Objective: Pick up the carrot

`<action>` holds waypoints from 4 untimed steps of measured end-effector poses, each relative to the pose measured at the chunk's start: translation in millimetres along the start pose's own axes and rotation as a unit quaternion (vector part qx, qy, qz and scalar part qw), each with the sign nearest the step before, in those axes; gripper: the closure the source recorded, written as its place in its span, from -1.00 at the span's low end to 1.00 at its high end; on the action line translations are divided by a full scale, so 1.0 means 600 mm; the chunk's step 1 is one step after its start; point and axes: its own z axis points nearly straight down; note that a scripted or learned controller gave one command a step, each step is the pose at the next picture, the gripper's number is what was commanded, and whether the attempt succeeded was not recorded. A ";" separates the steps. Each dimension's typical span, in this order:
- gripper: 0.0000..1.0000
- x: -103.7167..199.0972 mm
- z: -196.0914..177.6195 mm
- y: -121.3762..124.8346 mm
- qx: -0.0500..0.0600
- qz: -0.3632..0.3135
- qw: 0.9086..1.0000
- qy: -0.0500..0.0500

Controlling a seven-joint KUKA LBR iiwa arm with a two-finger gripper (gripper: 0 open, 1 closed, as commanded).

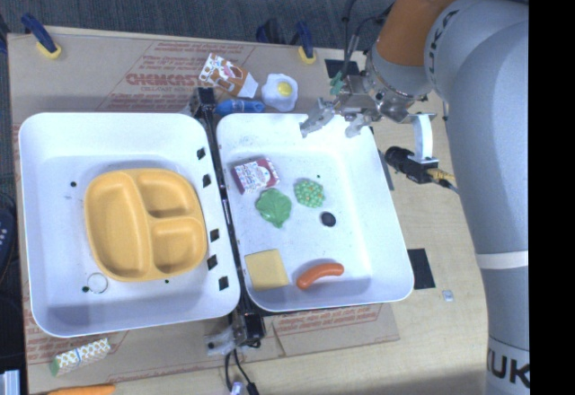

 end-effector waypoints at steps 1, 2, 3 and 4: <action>-1.00 0.117 0.147 -0.064 0.001 -0.070 0.998 0.001; 1.00 0.116 0.128 -0.063 0.001 -0.072 0.997 0.000; 1.00 0.116 -0.137 -0.081 -0.002 -0.043 0.999 0.000; 1.00 0.209 -0.065 -0.147 0.000 -0.003 1.000 0.000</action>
